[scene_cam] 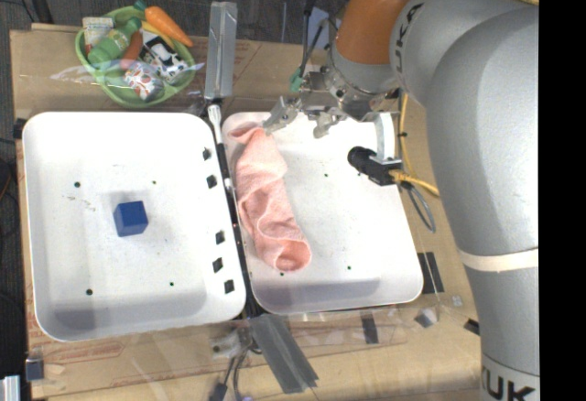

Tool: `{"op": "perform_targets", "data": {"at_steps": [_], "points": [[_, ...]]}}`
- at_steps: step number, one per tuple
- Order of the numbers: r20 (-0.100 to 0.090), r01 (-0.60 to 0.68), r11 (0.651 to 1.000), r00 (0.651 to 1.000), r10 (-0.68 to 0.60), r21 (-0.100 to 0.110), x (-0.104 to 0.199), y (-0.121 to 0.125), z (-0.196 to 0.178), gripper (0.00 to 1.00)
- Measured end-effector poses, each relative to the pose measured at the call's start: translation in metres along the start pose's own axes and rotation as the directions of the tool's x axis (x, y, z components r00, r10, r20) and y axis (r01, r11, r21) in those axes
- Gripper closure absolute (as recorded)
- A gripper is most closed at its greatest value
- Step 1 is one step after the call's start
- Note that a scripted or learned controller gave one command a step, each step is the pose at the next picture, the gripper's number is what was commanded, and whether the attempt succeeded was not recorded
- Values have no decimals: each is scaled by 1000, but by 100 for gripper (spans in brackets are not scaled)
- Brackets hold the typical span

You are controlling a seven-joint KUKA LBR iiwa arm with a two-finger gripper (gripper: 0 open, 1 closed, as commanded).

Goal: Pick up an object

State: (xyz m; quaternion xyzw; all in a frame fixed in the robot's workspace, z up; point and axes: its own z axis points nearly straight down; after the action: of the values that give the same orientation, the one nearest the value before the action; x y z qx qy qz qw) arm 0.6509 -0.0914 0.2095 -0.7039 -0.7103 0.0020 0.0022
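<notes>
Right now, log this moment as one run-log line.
gripper: open, holding nothing, above far edge of right bin | pink cloth: lying in right bin, left side | blue cube: left bin

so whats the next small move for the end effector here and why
Probably a short drop onto the pink cloth. The end effector hangs over the far edge of the right bin with nothing between its fingers, and the cloth's upper end lies just beside it, toward the left bin. The blue cube sits much farther off, so the cloth looks like the nearer grasp.
</notes>
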Motion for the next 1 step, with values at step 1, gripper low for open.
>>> {"op": "perform_targets", "data": {"at_steps": [1], "points": [[0, 53, 999, 999, -53, 1, -16, -68, 89, 0]]}}
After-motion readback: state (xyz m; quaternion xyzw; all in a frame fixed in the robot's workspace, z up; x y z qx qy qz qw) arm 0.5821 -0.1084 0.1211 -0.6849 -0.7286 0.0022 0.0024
